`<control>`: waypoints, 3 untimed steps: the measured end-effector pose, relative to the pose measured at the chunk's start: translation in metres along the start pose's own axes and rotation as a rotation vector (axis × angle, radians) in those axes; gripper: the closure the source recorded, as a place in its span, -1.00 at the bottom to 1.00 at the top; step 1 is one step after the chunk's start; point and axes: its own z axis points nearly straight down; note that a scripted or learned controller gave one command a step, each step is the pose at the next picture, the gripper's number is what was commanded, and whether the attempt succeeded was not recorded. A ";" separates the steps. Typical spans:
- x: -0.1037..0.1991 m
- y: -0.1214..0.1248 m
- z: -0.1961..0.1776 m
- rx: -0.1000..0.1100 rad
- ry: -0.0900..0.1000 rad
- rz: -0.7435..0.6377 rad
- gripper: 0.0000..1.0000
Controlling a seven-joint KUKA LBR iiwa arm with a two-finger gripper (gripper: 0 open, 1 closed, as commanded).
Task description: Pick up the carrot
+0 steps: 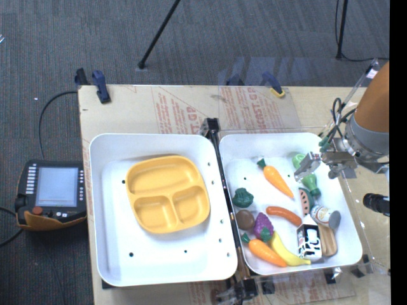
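Carrot (277, 178) lying slantwise in the upper middle of the right bin (254, 143), green top toward the upper left, tip toward the lower right. Just right of its tip, a melon slice (304, 203); below, a sausage (283, 215); to the left, broccoli (242, 198) a little apart. Second carrot (266, 252) near the front wall beside a banana (287, 251), grapes (263, 226) above them. Bare white floor above and left of the upper carrot, up to the back wall. Gripper (310, 166) hanging to the right, by a green piece (300, 160); cannot tell whether spread or pressed together. Left bin (102, 170) holding a yellow tray (167, 192), well apart.
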 end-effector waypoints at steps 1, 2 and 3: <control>0.032 0.008 0.103 0.012 0.002 0.441 -1.00; 0.019 0.016 0.125 -0.002 0.002 0.825 -1.00; 0.020 0.015 0.117 0.006 0.003 0.819 1.00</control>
